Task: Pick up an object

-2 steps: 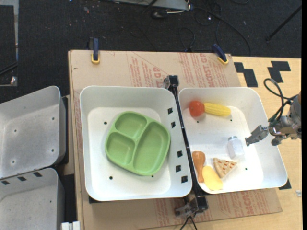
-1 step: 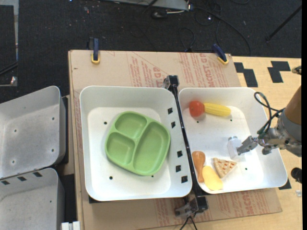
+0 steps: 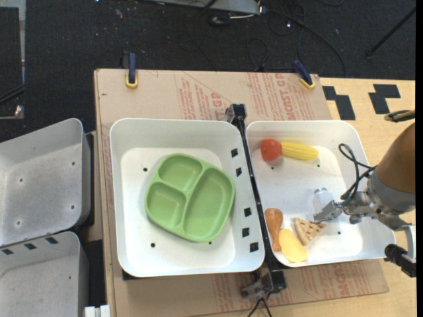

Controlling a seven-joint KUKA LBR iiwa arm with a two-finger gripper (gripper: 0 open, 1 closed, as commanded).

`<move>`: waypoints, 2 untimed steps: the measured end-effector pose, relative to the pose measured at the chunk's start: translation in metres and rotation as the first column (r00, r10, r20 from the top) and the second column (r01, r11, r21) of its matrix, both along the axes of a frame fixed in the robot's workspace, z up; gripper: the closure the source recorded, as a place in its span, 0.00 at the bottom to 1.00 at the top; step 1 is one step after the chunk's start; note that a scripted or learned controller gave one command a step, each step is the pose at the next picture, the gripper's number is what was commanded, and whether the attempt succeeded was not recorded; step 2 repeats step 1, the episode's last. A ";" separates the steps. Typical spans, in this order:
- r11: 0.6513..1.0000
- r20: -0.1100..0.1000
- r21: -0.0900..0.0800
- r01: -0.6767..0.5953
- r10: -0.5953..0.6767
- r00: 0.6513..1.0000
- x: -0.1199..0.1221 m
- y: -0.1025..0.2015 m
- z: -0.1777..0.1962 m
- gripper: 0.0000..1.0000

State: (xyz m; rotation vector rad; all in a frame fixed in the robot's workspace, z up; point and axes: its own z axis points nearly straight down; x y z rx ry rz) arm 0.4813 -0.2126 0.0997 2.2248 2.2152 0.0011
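While the arm (image 3: 396,170) reaches in from the right, its jaws (image 3: 324,210) hang low over the right bin (image 3: 350,249), just beside a pizza slice (image 3: 308,230); their opening cannot be told. Nearby lie a sausage (image 3: 273,220), lemon (image 3: 292,245), tomato (image 3: 270,150) and corn (image 3: 299,151). A green plate (image 3: 190,196) sits in the left bin (image 3: 132,243).

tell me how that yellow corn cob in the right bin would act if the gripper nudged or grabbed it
The corn cob looks rounded and elongated, so it would probably roll if pushed sideways. Its surface looks like smooth plastic, so the fingers might slip. It touches the red tomato, which may shift too.
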 end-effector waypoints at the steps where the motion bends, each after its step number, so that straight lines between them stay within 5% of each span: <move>1: 1.000 0.004 -0.002 -0.001 0.001 1.000 0.001 0.000 0.013 1.00; 2: 1.000 0.004 -0.002 -0.001 0.001 1.000 0.001 0.000 0.013 1.00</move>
